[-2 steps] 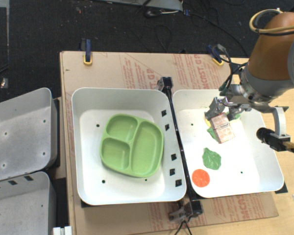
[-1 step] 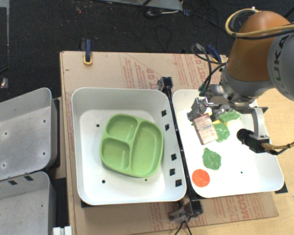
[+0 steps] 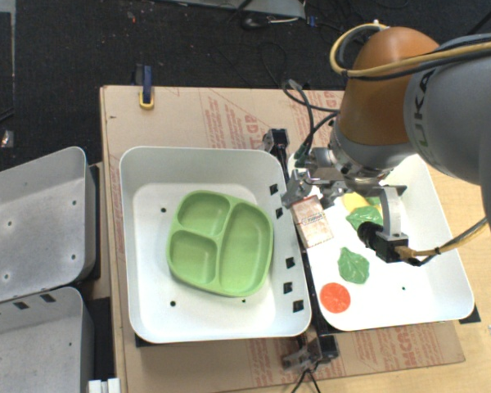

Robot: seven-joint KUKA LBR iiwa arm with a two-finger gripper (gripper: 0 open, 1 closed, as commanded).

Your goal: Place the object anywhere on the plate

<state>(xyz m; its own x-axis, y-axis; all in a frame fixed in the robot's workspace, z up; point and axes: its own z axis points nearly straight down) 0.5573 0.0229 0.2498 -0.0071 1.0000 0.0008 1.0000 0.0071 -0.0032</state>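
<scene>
The green plate (image 3: 221, 242) sits in the left bin (image 3: 139, 178). The gripper (image 3: 344, 199) hangs over the right bin (image 3: 442, 244), above green (image 3: 353, 265), yellow (image 3: 356, 200) and orange (image 3: 335, 298) toy foods. I cannot tell how the jaws stand.

**Readable markings: few, mostly partial**

The grey robot arm (image 3: 462, 113) bears dark letters on its side, cut off by the frame; "UK" can be made out. The brown cardboard sheet (image 3: 221, 117) under the bins carries red printed lettering, reversed and too faint to read. The small card-like tag (image 3: 313, 221) has illegible print.
</scene>
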